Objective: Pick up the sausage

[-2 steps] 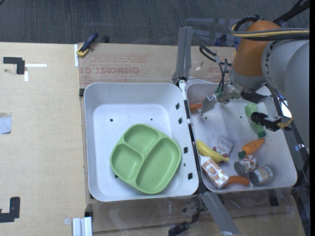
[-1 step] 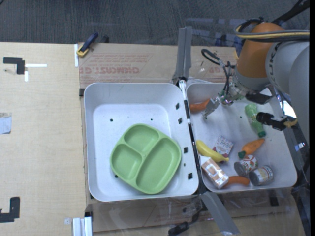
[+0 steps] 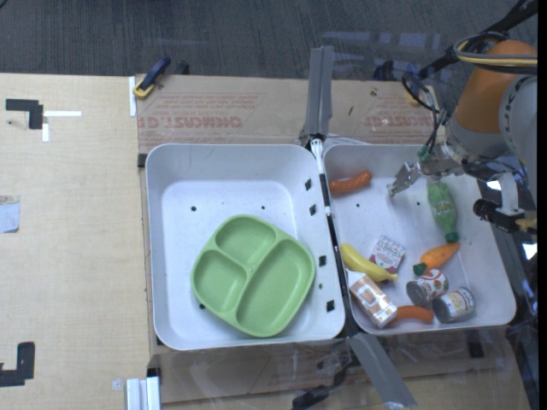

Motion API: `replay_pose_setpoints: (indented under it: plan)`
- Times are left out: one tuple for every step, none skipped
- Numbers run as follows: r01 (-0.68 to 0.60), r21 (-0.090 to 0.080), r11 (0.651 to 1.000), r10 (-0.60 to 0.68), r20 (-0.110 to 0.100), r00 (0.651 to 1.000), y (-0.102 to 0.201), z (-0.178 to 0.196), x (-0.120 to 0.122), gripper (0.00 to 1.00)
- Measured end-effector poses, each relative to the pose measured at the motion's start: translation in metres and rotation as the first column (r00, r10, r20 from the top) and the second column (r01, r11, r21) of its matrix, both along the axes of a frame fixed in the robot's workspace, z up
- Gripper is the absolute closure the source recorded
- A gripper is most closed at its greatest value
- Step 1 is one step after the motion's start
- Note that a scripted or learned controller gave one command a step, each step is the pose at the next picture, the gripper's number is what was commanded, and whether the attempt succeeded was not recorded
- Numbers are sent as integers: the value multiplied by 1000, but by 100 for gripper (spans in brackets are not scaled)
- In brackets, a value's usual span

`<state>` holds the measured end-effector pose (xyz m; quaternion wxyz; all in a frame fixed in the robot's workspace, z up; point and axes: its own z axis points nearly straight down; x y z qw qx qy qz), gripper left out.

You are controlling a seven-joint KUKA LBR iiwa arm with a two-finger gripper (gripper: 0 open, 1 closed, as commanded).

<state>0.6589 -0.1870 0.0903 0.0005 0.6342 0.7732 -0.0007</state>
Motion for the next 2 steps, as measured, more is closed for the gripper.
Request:
replay_pose_setpoints:
  plan:
    - [-66,1,998,66,-1,998,68,0,0,0]
    - [25,1,1000,-25,-3,1000,86,-1,0,0]
